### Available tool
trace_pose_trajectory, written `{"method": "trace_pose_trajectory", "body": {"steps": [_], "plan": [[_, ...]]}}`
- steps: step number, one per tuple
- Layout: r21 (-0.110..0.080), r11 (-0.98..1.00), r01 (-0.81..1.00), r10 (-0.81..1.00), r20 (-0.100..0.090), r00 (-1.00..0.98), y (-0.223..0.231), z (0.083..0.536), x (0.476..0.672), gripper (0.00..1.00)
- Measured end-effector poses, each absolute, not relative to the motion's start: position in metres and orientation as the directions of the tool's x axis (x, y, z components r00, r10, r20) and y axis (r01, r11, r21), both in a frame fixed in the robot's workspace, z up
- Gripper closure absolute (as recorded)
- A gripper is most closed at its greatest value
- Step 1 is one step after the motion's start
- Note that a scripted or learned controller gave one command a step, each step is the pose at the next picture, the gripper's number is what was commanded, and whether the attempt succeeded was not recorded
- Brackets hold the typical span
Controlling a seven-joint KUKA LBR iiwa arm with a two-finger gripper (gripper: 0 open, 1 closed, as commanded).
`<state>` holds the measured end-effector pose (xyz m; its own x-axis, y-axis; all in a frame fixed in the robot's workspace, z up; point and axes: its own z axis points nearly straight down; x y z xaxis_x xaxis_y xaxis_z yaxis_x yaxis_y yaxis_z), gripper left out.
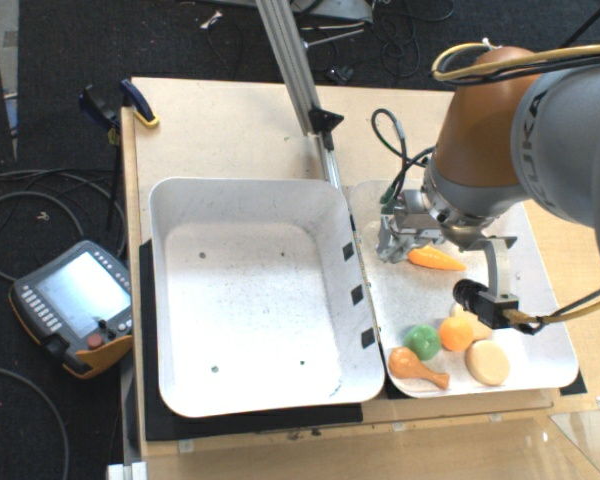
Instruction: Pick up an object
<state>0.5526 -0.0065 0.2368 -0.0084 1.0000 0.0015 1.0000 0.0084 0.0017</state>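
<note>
My gripper (392,246) hangs low over the back left part of the right bin (555,373), under the grey and orange arm (500,118). An orange carrot (436,259) lies just right of the gripper, close to it or touching it. Nearer the bin's front sit a green ball (421,341), an orange fruit (458,333), a cream egg-shaped object (488,362) and a tan pear-shaped piece (417,367). I see nothing lifted off the bin floor.
The left bin (170,268) stands beside the right one, their rims meeting near the gripper. A slanted metal pole (290,48) rises behind the bins. A black fitting (480,301) juts over the right bin. A teach pendant (75,308) lies on the floor at left.
</note>
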Motion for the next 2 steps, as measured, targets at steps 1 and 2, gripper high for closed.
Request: {"method": "trace_pose_trajectory", "body": {"steps": [1,2], "plan": [[-0.002,0.008,1.0,1.0,0.002,-0.008,0.048,0.228,0.549,1.0],[-0.001,0.009,1.0,1.0,0.002,-0.009,0.099,0.231,0.544,1.0]]}}
